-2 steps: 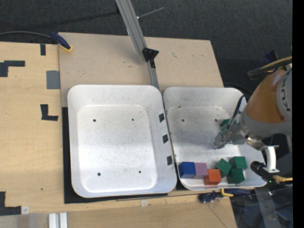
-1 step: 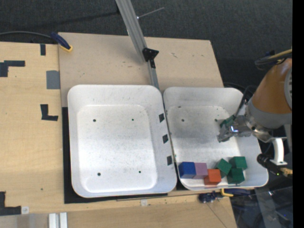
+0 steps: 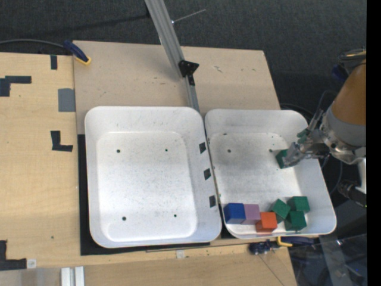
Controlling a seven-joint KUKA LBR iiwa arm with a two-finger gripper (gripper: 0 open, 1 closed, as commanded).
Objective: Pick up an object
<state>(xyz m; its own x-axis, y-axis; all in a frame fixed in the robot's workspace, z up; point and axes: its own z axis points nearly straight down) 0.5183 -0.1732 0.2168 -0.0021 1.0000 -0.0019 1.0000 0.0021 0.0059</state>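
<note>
Jaws [image 3: 290,157] hovering over right bin [image 3: 250,127], apparently clamped on a green block; grip hard to confirm. Other blocks [image 3: 268,214] clustered at near edge. Risk: shallow pinch, block slipping mid-lift.

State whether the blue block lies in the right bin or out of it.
In. The blue block rests on the right bin floor at its near-left corner, beside the purple block.
</note>
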